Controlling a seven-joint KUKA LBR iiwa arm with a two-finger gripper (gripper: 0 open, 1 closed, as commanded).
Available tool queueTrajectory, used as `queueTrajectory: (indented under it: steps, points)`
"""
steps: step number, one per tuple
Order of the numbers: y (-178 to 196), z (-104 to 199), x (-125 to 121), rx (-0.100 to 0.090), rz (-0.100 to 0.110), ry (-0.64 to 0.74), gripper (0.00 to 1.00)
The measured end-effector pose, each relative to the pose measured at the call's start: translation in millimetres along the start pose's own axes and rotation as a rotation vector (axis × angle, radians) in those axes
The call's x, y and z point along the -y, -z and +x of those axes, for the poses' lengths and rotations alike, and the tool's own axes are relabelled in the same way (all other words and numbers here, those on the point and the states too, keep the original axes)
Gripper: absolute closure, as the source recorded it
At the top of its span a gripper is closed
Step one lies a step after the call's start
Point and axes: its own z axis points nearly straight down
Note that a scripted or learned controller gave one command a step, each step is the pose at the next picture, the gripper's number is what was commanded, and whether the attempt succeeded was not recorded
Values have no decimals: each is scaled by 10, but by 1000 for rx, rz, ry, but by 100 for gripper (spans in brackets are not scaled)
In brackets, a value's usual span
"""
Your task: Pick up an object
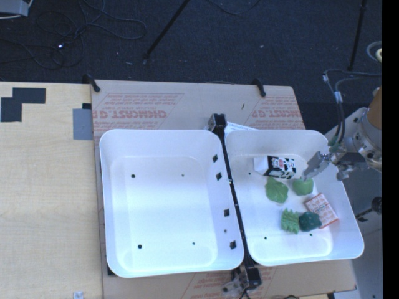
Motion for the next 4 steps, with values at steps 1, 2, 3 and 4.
queueTrajectory:
  steps: [1,2,3,4]
  points:
    - [-1315,416,62,-6,14,4,0]
    - [-1869,185,261,-4,-1,-4,0]
    - [-1859,367,-328,0,-3,3,0]
    - [-1761,374,-319,-6,-2,-3,100]
